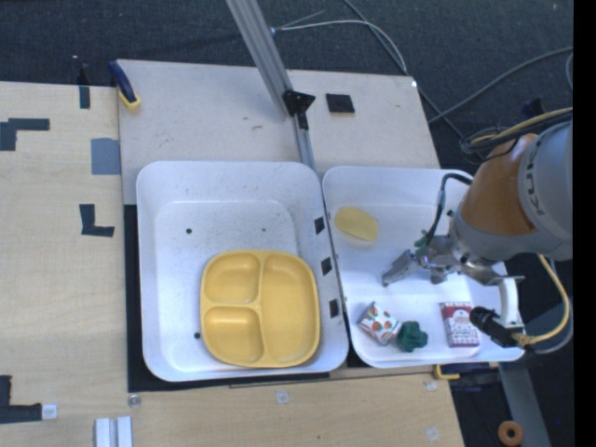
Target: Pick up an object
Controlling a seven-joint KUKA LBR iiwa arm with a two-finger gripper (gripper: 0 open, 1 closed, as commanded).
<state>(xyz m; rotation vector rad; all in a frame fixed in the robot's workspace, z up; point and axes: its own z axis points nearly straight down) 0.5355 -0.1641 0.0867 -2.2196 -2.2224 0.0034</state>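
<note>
**Claw low in right bin, nothing picked yet**

No set target, so any item in the right bin (372, 189) counts. Closest to me: small printed packet (378, 323) w/ a dark green lump (412, 337) touching its right side, both at the near wall. Red-and-white box (458, 324) sits just right of those. Pale yellow piece (357, 223) lies alone toward the far-left corner, prob easiest since it's got room around it. My claw (399, 269) hangs over bare bin floor between yellow piece and packet; can't tell if it's open or closed, and nothing seen in it. Left bin (168, 189) holds a yellow divided plate (260, 306). Both bins on the table (205, 110).
</note>
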